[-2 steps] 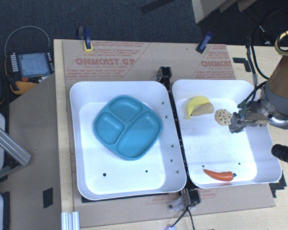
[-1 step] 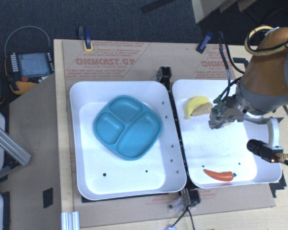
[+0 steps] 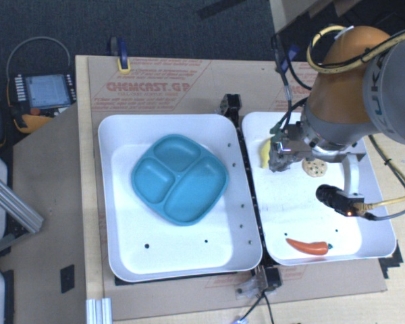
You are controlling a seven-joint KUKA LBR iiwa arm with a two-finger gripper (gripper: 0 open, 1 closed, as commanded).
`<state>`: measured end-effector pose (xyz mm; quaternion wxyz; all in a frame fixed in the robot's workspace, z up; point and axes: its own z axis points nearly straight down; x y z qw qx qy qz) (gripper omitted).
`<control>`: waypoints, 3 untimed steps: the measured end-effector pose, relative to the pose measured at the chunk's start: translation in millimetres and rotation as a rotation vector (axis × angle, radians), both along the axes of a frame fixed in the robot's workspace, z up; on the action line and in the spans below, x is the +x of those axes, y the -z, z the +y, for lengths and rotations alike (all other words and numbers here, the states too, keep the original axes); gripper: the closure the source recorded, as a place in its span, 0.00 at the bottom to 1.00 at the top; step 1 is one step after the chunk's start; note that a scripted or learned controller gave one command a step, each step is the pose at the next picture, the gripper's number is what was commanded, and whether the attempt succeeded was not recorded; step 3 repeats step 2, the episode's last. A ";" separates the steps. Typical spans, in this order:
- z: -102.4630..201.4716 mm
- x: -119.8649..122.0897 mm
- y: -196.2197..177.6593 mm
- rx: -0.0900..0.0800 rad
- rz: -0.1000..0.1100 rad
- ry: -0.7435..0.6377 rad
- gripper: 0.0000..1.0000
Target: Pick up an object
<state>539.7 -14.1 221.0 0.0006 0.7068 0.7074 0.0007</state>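
My gripper [image 3: 279, 159] hangs low over the upper left part of the right bin [image 3: 371, 248]. Just to its left a yellow object [image 3: 264, 154] lies by the bin's left wall, partly hidden by the gripper. A round beige cookie-like piece with dark dots [image 3: 315, 167] lies just right of the gripper. Near the bin's front edge a red chili pepper [image 3: 307, 246] lies flat. I see nothing held.
The left bin [image 3: 121, 248] holds a blue divided plate [image 3: 180, 178]. A black module with an orange cable [image 3: 339, 200] sticks out from the arm over the right bin. The grey and orange arm [image 3: 354, 79] covers that bin's upper right.
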 end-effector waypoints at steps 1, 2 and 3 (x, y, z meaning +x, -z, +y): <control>51.0 10.7 9.7 0.000 0.000 -0.004 1.00; 96.4 16.1 8.8 0.001 0.000 -0.004 1.00; 96.4 16.1 8.8 0.001 0.000 -0.004 1.00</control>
